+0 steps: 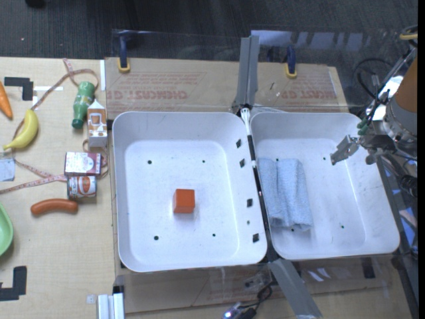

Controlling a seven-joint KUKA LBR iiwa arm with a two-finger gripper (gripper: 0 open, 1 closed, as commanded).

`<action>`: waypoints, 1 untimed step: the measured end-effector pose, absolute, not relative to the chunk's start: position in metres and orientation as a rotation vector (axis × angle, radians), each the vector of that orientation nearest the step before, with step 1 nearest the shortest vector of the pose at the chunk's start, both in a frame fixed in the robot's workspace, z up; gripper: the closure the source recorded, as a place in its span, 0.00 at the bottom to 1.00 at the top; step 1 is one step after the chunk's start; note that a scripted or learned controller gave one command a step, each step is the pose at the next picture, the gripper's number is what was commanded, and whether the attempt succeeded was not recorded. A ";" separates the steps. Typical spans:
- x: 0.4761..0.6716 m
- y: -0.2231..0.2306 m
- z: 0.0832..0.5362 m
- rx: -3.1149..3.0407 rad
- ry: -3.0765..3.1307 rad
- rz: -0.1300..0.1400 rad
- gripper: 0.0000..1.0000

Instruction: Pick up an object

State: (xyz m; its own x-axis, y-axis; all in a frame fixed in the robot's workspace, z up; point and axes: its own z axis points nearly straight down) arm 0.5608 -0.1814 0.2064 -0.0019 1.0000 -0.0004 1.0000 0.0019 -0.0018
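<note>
- Lying nearest the camera's edge of the right bin: a folded blue-grey cloth, flat on the floor near the divider. Risk, as judged: limp fabric may slip free or lift by one layer if pinched shallowly.
- Sitting mid-floor in the left bin: an orange block, well apart from every wall. Risk: small and rigid, likely to skid aside under an off-centre close.
- Hovering at the right bin's right rim: the gripper, holding nothing; how far its fingers stand apart cannot be told. Risk: descending here could strike the rim, with both candidates well apart from it.
</note>
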 end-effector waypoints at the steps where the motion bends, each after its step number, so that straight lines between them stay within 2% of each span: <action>1: 0.555 -0.181 0.278 -2.489 -1.918 0.003 0.00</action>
State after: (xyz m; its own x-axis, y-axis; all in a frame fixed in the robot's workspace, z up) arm 0.5545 -0.1808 0.2781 0.2547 0.9670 -0.0022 0.9670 -0.2547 -0.0006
